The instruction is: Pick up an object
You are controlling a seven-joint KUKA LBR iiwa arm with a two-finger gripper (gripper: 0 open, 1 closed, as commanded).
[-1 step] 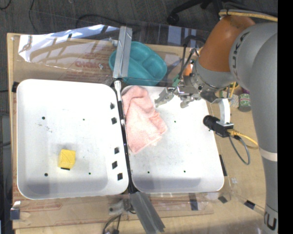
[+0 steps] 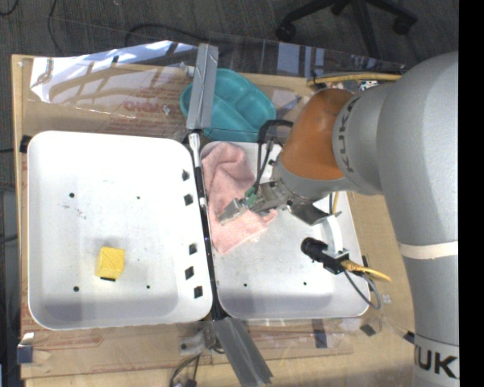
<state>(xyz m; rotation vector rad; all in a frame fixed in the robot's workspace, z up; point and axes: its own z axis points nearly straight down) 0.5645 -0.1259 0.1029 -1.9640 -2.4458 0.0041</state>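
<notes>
My tool [image 2: 244, 205] down on pink cloth [image 2: 230, 192] in right bin [image 2: 306, 297]; finger state, can't tell. Yellow block [image 2: 110, 263] in left bin [image 2: 81, 168].

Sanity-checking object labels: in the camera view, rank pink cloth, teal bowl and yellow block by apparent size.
1. pink cloth, largest showing, though the end effector covers part.
2. teal bowl, close to the cloth; a divider bar hides part, so the order is unsure.
3. yellow block, clearly smallest.

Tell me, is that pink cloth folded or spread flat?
Neither: the pink cloth lies crumpled in the right bin, with bunched folds under the gripper.
</notes>
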